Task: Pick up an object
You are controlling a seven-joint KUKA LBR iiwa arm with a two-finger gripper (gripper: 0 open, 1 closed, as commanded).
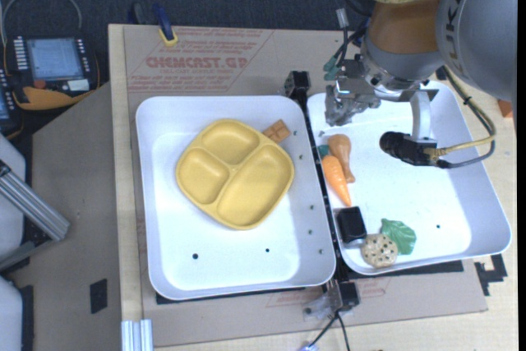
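From above, the gripper (343,113) hangs over the far left corner of the right bin (460,201), just short of the carrot (335,177) and the drumstick-shaped piece (340,150) lying beside it — whether the pincer is spread or pressed together I cannot tell, and nothing shows between its tips. The pick looks not yet made: the black block (352,223), cookie (379,250) and green piece (400,233) lie in that bin (the yellow divided plate (236,173) in the left bin (164,201)) — closing and lifting remain.
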